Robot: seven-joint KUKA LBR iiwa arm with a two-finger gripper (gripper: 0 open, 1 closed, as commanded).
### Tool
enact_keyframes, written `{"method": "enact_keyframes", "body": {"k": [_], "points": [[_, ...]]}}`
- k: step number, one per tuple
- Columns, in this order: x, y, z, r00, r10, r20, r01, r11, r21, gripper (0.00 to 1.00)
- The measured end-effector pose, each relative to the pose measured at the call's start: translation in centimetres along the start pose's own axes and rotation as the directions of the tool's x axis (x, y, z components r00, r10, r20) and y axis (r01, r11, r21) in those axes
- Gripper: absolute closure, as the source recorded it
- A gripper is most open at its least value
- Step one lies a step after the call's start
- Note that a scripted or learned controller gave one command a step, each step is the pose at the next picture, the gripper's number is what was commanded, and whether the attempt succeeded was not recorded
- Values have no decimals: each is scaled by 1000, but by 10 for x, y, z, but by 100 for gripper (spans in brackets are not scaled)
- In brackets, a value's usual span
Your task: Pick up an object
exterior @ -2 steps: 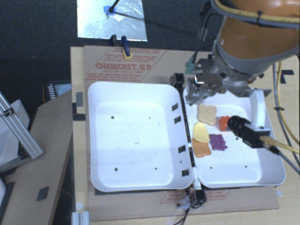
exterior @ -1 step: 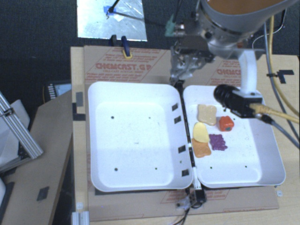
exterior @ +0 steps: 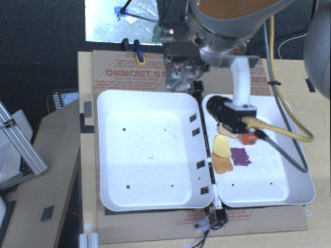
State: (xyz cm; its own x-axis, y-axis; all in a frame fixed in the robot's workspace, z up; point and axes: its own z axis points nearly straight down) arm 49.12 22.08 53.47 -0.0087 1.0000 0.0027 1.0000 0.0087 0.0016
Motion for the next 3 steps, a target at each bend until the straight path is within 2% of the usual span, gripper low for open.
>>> {"method": "enact_keyframes", "body": {"k": [1, 2, 3], "points": [[14, 38, 1, 1000, 6, 2, -6, 1000, -1, 100], [11, 130, 1, 1000, 10, 2, -10, 1000, -4, 100], [-9, 69, -1, 1000, 8, 1, -8, 1000, 0, 100]]}}
